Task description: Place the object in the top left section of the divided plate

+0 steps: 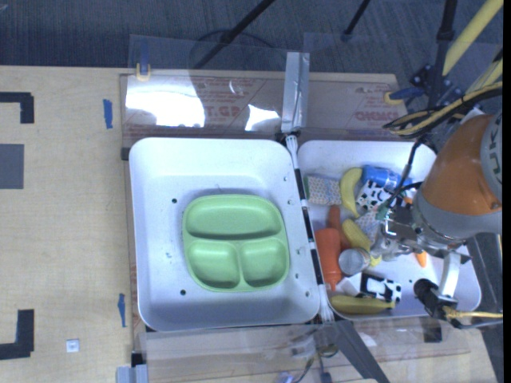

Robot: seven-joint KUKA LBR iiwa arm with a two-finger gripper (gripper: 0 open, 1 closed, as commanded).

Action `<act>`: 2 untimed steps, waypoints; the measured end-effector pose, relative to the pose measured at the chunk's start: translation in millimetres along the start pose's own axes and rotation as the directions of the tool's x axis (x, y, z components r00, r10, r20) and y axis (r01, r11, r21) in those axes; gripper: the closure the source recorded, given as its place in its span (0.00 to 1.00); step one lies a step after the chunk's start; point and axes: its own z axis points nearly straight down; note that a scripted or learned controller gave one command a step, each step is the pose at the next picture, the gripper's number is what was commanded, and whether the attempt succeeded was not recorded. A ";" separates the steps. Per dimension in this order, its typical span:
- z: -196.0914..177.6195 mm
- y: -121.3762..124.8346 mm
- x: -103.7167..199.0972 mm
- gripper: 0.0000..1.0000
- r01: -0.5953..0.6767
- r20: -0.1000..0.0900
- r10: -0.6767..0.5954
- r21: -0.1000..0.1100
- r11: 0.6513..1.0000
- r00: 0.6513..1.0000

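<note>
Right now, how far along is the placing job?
Early. Nothing looks placed: the green divided plate in the left bin holds nothing. In hand: the arm is over the right bin, among bananas and other items. Picking and placing remain.

Divided plate (235,242) in the left bin (152,214); bananas (350,190) in the right bin (471,290)

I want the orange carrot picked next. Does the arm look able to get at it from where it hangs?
Probably yes. The carrot lies uncovered by the right bin's left wall, and the gripper hangs just right of it. A silver can and bananas crowd its right side.
</note>
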 end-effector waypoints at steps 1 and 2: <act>-39.6 -21.2 93.6 1.00 0.141 0.001 -0.141 -0.005 0.990 0.990; -64.6 9.3 97.6 1.00 0.181 0.002 -0.181 -0.003 0.984 0.984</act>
